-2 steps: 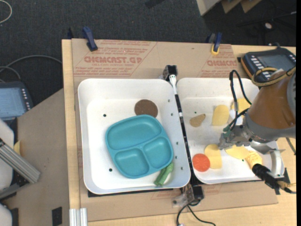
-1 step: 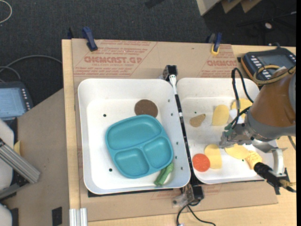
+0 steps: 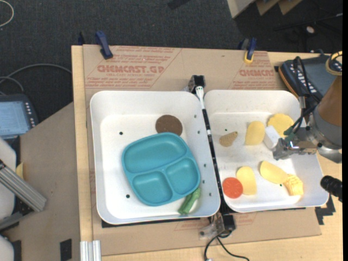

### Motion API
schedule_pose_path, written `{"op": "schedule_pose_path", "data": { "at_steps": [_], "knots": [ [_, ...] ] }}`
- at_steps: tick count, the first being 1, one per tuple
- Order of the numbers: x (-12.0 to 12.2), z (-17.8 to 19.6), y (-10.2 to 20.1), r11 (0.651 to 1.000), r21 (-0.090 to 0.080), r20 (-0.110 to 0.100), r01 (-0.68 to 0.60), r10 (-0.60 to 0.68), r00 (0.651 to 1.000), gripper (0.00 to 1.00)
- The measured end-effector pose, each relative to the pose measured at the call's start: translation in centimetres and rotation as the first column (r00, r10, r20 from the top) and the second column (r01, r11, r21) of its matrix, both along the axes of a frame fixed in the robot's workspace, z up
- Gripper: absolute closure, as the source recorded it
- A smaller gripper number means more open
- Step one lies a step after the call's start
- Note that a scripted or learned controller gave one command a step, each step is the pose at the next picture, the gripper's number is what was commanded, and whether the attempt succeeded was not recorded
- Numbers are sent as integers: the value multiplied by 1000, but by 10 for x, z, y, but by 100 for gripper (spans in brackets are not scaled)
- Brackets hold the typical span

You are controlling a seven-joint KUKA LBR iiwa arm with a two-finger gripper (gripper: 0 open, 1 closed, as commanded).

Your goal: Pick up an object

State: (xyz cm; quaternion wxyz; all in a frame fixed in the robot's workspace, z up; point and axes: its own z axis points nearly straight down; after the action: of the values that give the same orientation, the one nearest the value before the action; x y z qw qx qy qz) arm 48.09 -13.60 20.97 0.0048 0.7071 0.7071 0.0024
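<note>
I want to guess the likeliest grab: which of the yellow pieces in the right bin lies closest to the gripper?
The round yellow piece at the bin's far right, just above the gripper. The other yellow pieces lie further left or nearer the bin's front edge.

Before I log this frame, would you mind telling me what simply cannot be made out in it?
- Gripper, camera view: too small and blurred to tell how its jaws stand or whether they hold anything.
- Green item: partly tucked under the teal divided plate, so its full shape is hidden.
- White piece: partly covered by the gripper; identity unclear.
- Arm: cut off by the right edge.
</note>
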Motion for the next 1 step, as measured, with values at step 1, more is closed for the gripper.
{"op": "schedule_pose_path", "data": {
  "at_steps": [1],
  "knots": [
    [112, -131, -2, 1000, 2, -8, -4, 4, 1000, 100]
  ]
}}
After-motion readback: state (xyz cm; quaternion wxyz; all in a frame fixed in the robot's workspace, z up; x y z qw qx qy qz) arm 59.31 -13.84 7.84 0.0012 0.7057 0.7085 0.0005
